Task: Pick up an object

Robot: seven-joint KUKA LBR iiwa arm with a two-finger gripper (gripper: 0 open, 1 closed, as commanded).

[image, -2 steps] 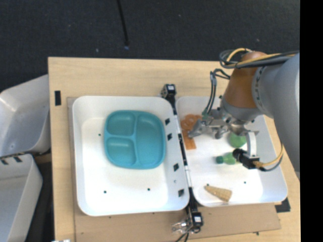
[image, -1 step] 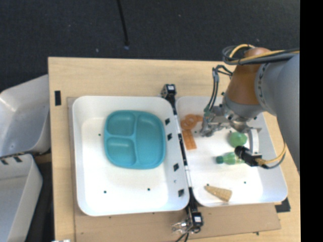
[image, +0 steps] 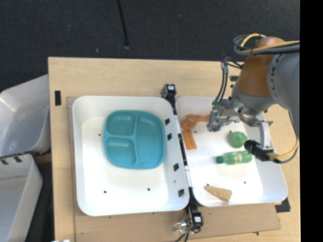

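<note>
My end effector [image: 218, 121] hangs low over the right bin [image: 262, 185], right of centre in the frame, just beside the orange spatula-like piece [image: 189, 130] lying by the divider. From this slant I cannot tell how far it is open, and I see nothing in its grip. I judge I am in the approach step, with no grasp made yet. Nearby candidates are a green ball [image: 237, 138], a green bottle [image: 234, 158] below it, and a tan cone [image: 218, 192] toward the lower edge. The left bin [image: 91, 185] holds a teal divided plate [image: 135, 138]. Next I should centre over one object, descend and close.
</note>
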